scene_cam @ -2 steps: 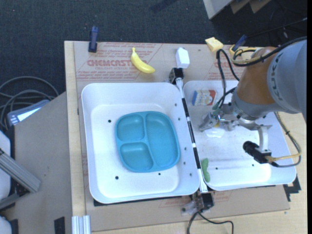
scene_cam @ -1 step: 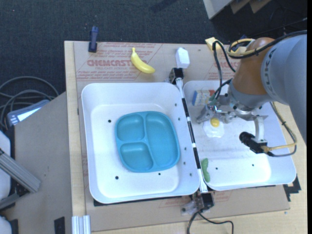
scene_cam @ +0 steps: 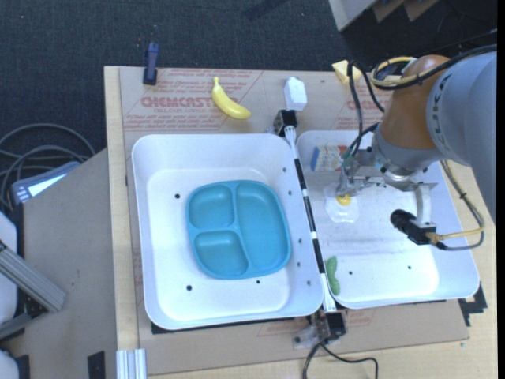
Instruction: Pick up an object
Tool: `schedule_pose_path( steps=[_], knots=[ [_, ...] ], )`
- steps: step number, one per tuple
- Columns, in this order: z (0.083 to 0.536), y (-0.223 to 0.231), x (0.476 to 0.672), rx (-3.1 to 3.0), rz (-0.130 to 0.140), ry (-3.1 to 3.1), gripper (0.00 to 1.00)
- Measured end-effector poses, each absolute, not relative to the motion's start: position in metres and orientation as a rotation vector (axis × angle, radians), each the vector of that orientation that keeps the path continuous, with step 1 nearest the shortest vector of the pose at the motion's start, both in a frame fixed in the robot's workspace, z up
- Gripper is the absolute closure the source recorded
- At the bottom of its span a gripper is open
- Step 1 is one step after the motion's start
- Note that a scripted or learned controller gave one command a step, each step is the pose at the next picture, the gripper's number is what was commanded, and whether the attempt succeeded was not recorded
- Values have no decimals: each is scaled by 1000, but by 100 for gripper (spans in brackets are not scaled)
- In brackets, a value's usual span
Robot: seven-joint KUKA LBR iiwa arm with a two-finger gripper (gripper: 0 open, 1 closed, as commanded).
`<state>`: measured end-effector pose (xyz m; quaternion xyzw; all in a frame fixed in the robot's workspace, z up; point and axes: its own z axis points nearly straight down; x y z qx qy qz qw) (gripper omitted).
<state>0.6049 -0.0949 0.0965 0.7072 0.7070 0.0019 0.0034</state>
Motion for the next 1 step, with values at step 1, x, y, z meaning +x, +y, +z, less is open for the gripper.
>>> schedule_pose_path(
  steps=[1],
  knots=[
    [101,-97,560,2223,-2,2222,100]
  ],
)
